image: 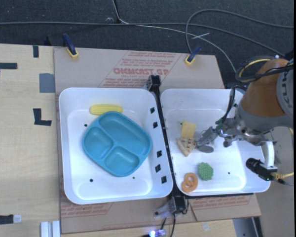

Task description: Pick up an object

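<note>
Two shallow white bins sit side by side on a sheet of brown cardboard (138, 68), which is held at its far edge by two clamps with blue handles, one toward the left (69, 45) and one toward the right (192, 55); the cardboard rests on a pale wooden bench (19, 142) marked with scattered dark tape pieces; black cables (153, 26) trail across the dark surface beyond it.

The left bin (69, 147) holds a blue divided plate (117, 143) with three compartments, lying flat near the middle; a yellow corn cob (106, 109) lies just beyond the plate's far edge, close to it or touching.

The right bin (197, 100) holds four small things; a pale yellow wedge like a piece of cheese (188, 130) lies near the centre; a tan waffle-patterned piece (185, 145) lies just in front of it, touching or nearly so; a green bumpy item like broccoli (205, 171) sits nearer the front; an orange pretzel-shaped ring (190, 181) lies just to its left, by the front rim.

The grey arm with its orange band (264, 95) reaches in from the right over the right bin; the gripper (205, 141) hangs low just to the right of the waffle piece and the cheese wedge, between them and the broccoli; whether the jaws are parted or closed I cannot tell, and nothing shows between them.
</note>
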{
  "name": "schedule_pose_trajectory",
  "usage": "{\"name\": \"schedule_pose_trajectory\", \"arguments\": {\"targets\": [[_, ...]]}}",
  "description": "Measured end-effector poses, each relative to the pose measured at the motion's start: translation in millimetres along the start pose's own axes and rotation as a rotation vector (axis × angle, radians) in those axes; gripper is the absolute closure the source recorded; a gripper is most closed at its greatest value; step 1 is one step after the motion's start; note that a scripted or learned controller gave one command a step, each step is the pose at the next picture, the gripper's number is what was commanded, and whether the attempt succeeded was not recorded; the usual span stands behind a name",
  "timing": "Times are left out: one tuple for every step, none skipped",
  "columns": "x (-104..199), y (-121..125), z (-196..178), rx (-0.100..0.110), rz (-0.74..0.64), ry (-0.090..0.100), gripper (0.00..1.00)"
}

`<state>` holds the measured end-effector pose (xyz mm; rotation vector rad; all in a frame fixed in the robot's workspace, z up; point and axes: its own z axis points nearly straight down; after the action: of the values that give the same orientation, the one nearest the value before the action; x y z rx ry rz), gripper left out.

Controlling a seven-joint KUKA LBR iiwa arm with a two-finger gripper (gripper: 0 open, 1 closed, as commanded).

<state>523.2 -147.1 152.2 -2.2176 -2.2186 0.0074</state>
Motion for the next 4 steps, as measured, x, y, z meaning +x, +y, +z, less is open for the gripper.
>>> {"name": "schedule_pose_trajectory", "arguments": {"targets": [[5, 4, 56, -0.002, -0.001, 0.001, 0.0], [6, 6, 41, -0.006, -0.003, 0.004, 1.0], [9, 8, -22, -0.011, -0.001, -0.001, 1.0], [18, 4, -73, -0.011, -0.002, -0.001, 1.0]]}}
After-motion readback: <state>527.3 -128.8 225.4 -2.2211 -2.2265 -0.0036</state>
